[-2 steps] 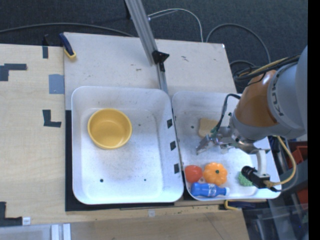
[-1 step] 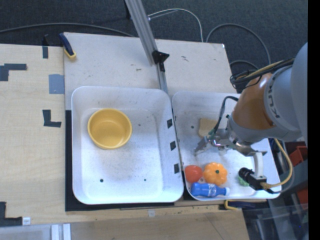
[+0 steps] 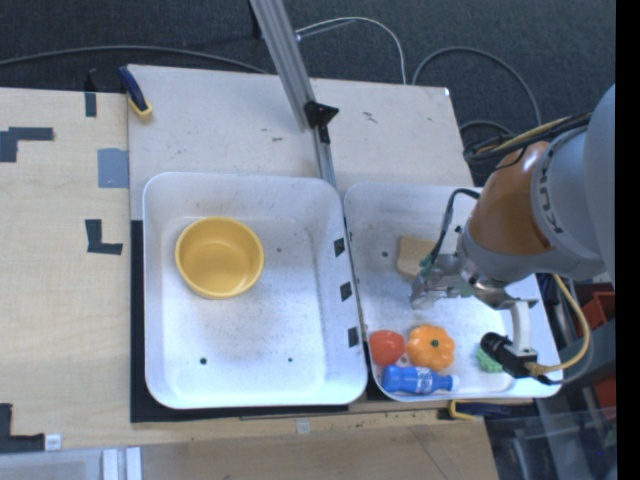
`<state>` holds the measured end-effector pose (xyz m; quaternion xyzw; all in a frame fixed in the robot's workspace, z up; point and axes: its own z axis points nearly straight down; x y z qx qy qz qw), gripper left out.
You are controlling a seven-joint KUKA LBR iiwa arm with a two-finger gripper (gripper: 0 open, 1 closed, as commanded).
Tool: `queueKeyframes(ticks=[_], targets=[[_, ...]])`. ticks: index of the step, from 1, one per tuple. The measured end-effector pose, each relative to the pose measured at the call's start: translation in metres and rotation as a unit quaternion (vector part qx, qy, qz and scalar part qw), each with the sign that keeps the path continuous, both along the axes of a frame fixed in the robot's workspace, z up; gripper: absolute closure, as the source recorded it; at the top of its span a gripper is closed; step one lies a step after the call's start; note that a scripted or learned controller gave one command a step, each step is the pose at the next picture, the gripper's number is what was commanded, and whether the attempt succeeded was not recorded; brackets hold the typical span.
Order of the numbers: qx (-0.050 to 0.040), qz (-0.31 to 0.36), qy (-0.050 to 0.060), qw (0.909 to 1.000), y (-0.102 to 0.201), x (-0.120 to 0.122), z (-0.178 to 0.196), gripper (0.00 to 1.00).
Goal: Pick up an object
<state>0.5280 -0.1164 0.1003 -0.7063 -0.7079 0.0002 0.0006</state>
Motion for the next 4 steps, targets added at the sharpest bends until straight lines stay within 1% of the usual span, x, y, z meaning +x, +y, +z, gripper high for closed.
queueKeyframes(ticks=[1, 3, 4], targets=[[-0.0009, -0.001, -0.002, 1.0000, -0.005, 0.004, 0.061, 1.00], [-0.0013, 0.000, -0.003, 1.0000, -0.013, 0.023, 0.173, 1.00], [0.0002, 0.002, 0.001, 1.0000, 0.043, 0.016, 0.154, 1.00]])
